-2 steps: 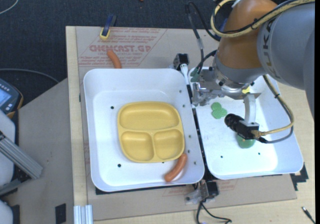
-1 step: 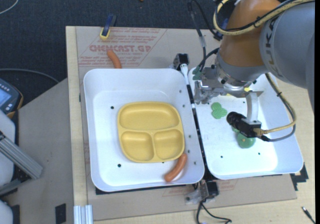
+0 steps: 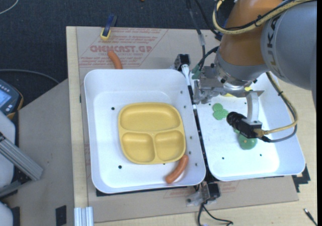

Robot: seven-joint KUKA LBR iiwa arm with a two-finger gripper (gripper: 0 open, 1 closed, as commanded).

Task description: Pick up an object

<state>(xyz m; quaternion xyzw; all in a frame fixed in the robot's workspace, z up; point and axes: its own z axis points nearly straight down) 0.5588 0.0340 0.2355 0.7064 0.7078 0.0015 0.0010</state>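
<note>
Your arm (image 3: 261, 33) reaches in from the right and hangs over the right bin (image 3: 282, 162), well apart from the left bin (image 3: 95, 119) with its yellow tray (image 3: 151, 132) and sausage (image 3: 177, 170). The tool (image 3: 221, 91) sits low at that bin's upper left; you cannot tell how it stands. The nearest things are green pieces: one (image 3: 219, 111) just below the tool, another (image 3: 247, 143) further toward the bin's front, partly under a black cable fitting (image 3: 240, 123).

A yellow divided tray (image 3: 151, 132) is being held in the left bin (image 3: 95, 119), a sausage (image 3: 177, 170) touching its corner. The claw (image 3: 225, 105) is being hung over the right bin (image 3: 282, 159), near green pieces (image 3: 220, 111).
</note>
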